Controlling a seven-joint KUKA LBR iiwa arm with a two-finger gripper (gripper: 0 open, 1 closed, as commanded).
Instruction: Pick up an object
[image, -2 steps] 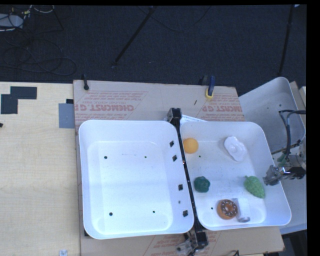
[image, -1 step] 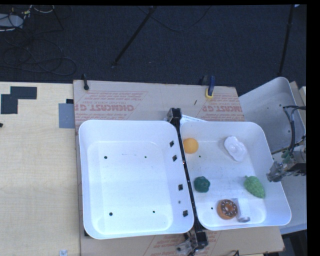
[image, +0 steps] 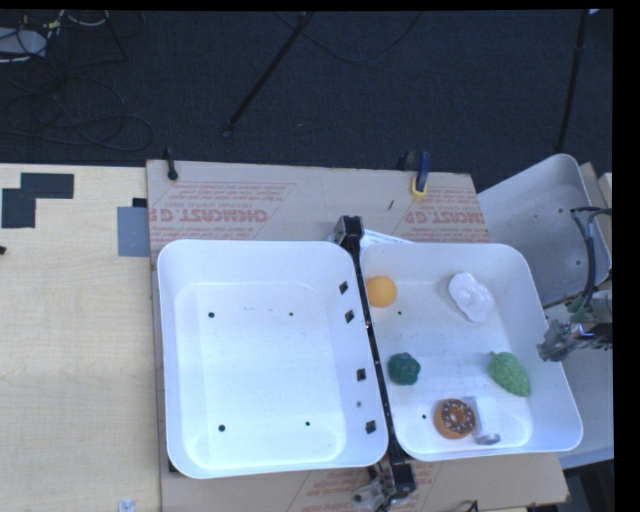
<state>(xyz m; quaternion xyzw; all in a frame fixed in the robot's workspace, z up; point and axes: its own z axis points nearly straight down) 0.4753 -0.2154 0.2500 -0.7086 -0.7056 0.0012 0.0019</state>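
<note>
The right white bin (image: 540, 430) holds several objects. An orange ball (image: 381, 291) lies near the divider, and a white crumpled object (image: 470, 296) sits at the back. A dark green lump (image: 404, 368) rests mid-bin, with a light green leafy piece (image: 510, 373) toward the right wall. A brown frosted donut (image: 455, 418) lies at the front beside a small grey item (image: 487, 437). My gripper (image: 566, 341) hangs just outside the bin's right rim, level with the light green piece and apart from every object.
The left white bin (image: 175, 300) stands beside the right one, with a black clip strip (image: 362, 340) running between them. Both rest on a cardboard sheet (image: 250, 205) on the wooden bench. A blue-and-yellow clamp (image: 420, 178) grips the cardboard's back edge.
</note>
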